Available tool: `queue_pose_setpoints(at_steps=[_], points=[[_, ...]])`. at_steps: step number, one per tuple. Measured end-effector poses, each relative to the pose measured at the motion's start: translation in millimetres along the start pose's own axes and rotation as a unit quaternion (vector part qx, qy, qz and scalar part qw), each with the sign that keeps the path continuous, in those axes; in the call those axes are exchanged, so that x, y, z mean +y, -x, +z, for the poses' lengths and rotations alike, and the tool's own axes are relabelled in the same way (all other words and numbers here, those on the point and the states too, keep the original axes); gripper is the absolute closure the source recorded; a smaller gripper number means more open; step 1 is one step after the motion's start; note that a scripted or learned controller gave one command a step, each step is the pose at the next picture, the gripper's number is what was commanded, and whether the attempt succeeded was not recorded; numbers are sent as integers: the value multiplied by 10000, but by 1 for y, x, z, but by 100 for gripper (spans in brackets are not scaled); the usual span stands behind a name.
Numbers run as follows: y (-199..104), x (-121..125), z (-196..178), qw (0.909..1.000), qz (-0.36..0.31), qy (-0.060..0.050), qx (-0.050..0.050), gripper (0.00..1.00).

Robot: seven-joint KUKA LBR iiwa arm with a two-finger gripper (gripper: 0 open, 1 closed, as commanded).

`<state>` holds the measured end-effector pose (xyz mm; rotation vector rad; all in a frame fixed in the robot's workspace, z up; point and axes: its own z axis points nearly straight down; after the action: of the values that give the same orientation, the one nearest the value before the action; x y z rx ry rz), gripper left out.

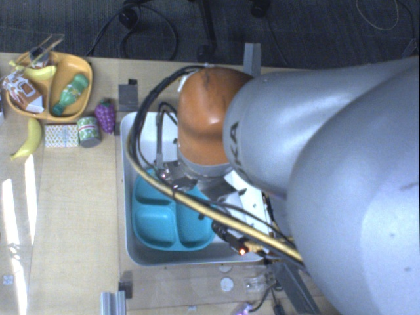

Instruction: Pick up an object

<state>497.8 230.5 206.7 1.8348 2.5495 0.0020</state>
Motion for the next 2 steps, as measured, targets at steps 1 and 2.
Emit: queue_pose_setpoints(at_steps=[1, 2], points=[[34, -22, -13, 9806, -1960, -6, 0, 100], [14, -3, -92, 8456, -5338, 27, -11, 100]])
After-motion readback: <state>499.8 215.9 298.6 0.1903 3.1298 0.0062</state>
